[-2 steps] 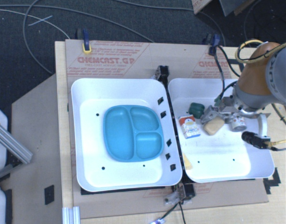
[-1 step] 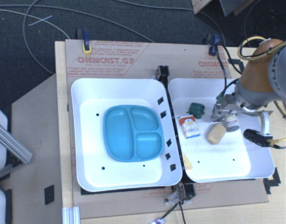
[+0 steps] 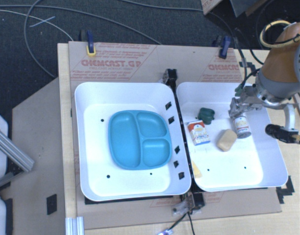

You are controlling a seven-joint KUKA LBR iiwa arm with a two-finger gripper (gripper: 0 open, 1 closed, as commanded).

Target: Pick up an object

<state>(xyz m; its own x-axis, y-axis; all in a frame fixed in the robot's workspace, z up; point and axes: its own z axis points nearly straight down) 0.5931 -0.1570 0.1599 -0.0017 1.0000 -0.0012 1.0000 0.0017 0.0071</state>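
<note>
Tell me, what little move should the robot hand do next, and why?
Probably go straight down a little. The gripper sits just above the small bottle in the right bin, and nothing shows between its fingers. The tan block and the green thing lie farther off, so the bottle looks easiest.

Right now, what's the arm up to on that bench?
The KUKA arm reaches in from the right, and its gripper hangs over the right bin, just above a small bottle. I can't tell that it has hold of anything. Also in that bin: a tan block beside the bottle, a red-and-white carton and a dark green piece. The left bin holds a blue divided plate.
</note>
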